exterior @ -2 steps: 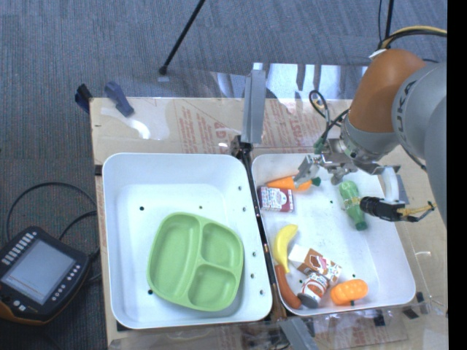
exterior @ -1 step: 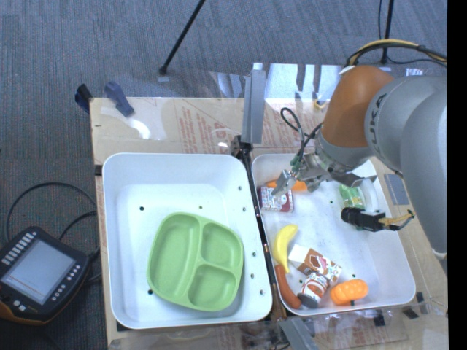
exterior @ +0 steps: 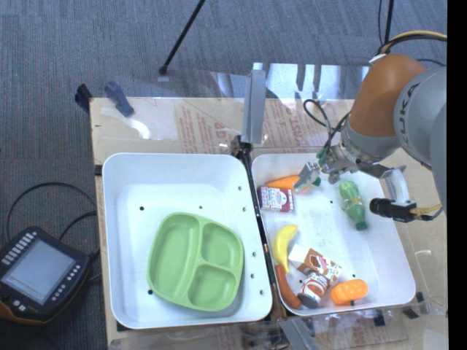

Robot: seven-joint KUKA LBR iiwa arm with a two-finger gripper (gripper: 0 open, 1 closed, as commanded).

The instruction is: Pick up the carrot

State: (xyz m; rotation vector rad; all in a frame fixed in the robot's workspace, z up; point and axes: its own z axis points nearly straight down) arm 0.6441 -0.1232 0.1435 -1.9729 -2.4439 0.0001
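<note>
I'm seeing my arm [exterior: 408, 115]: grey casing, a fat orange band above the wrist (glossy), black cables looping at twelve o'clock, pale metal gripper [exterior: 314, 172].

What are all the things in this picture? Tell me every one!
carrot: 1, orange, top left of the right bin, by the gripper
carton: 1, red and white, just below the carrot
bottle: 1, green, right side of the right bin
banana: 1, yellow, middle of the right bin
sausage: 1, reddish, along the right bin's lower left wall
box: 1, white and brown, below the banana
can: 1, red and white, near the front
orange toy: 1, orange, front right corner
plate: 1, green, three sections, left bin
bins: 2, white, side by side
tablet: 1, dark, floor at left
gripper: 1, at the carrot's tip
</note>
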